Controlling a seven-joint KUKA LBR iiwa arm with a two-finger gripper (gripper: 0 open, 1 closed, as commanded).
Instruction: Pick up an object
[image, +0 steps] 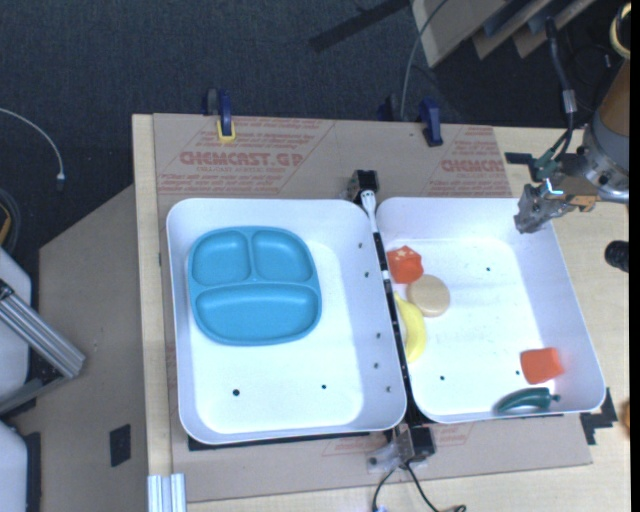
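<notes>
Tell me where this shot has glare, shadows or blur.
Camera view: soft, even light; mild sheen on the right bin floor; faint shadows beside the blue tray and orange block; the claw looks slightly blurred; small toys stay sharp.

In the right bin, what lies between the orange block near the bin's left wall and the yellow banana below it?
In the camera view, a round beige disc lies between the orange block and the banana, resting against the banana's upper end.
</notes>
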